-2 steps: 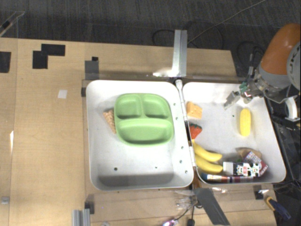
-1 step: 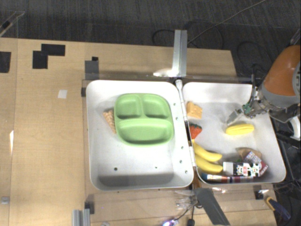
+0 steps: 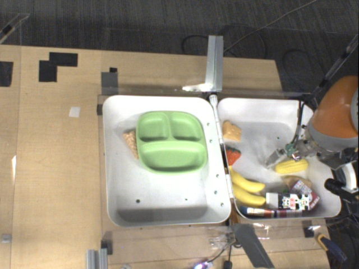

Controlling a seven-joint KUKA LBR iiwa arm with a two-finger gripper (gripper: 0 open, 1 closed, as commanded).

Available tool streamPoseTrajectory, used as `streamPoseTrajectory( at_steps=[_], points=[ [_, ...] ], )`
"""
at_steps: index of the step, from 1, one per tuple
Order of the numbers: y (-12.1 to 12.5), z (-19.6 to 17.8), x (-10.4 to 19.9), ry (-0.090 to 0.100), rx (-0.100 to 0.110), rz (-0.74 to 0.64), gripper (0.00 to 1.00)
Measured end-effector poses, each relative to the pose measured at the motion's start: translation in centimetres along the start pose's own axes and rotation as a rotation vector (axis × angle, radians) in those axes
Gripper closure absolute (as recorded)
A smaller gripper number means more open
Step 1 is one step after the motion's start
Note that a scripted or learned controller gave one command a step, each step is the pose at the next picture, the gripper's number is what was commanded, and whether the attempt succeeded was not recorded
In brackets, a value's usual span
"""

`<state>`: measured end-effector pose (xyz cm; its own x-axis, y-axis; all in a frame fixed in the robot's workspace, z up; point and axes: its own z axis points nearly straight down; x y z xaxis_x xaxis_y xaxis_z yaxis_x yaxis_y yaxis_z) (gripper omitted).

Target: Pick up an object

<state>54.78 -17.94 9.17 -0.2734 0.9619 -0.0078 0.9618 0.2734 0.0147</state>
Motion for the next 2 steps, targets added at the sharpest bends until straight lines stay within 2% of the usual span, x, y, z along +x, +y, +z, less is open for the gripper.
streamPoseTrajectory(
  at_steps=[1, 2],
  points=[
    [7.6, 0.3, 1.8, 0.003, 0.0, 0.118, 0.0],
    [2.7, 0.1, 2.2, 0.002, 0.001, 0.112, 0.0]
  ],
)
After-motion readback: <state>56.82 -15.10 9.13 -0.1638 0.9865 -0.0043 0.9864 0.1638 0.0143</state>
